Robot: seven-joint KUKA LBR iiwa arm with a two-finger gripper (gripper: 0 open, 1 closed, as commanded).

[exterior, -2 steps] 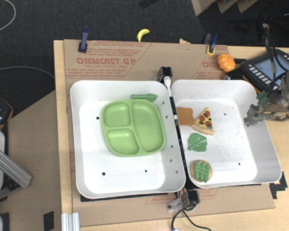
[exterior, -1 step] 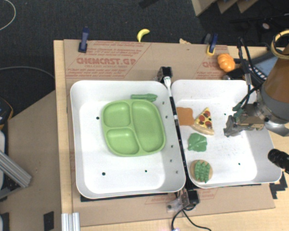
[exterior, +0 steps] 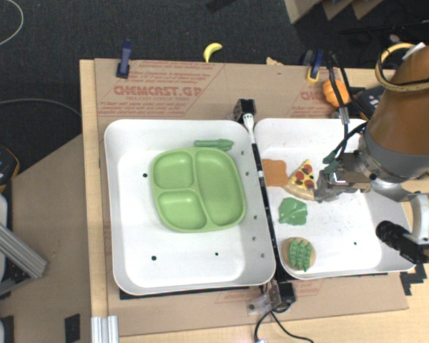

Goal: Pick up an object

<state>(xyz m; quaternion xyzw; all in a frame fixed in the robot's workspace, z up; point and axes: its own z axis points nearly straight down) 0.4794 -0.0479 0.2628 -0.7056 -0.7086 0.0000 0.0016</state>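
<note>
1. Two shallow white plastic bins are sitting side by side on a cardboard-covered bench (exterior: 164,84); the left bin (exterior: 129,213) is holding a light green, three-compartment plastic plate (exterior: 198,190), with a small dark green stick-like piece (exterior: 213,145) lying at the plate's top edge.
2. The right bin (exterior: 357,252) is holding four small items: a flat orange-brown square piece (exterior: 274,172) near the dividing rim, a toy pizza slice with red spots (exterior: 300,180) just beside it, a green leaf-shaped piece (exterior: 293,211) below those, and a round green-and-tan toy (exterior: 299,254) near the bin's front edge.
3. The pizza slice is lying nearest the gripper (exterior: 327,188) (its right edge is touching or slipping under the tool; cannot tell which).
4. The grey arm with the orange band (exterior: 407,113) is reaching in from the right, wrist hanging low over the right bin's upper middle.
5. Finger state: cannot tell from this angle, since the tool body is covering the tips.
6. Blue clamps (exterior: 124,59) and a yellow banana-shaped toy (exterior: 212,50) are sitting at the bench's far edge.
</note>
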